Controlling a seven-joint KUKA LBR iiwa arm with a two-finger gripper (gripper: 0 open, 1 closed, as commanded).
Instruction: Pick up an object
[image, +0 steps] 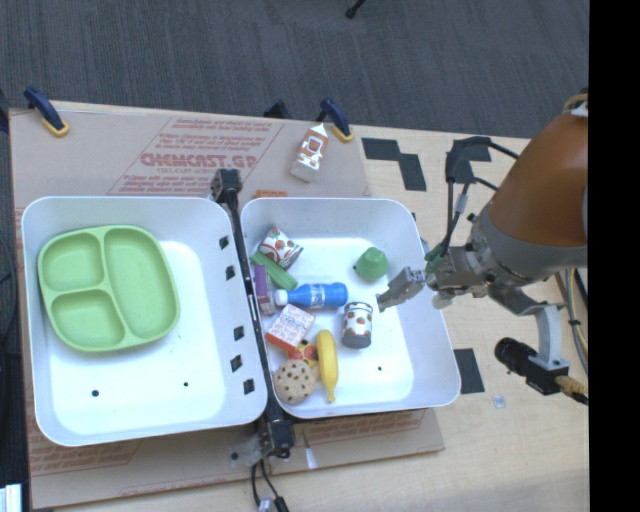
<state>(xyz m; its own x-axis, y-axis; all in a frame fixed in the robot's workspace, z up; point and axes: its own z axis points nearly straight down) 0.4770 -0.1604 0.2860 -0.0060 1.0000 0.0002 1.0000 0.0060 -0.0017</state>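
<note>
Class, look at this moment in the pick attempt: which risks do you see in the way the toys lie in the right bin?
1. The gripper sits above the bin's right side; the small can and green ball lie close by, so it might nudge either.
2. The banana, cookie and blue bottle crowd together, so a grasp may catch a neighbour.

Bench (500, 400) with two bins (140, 400)

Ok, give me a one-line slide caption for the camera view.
KUKA arm's gripper hovers over the right bin of toy groceries, beside a green ball and small can; left bin holds a green tray.
</note>
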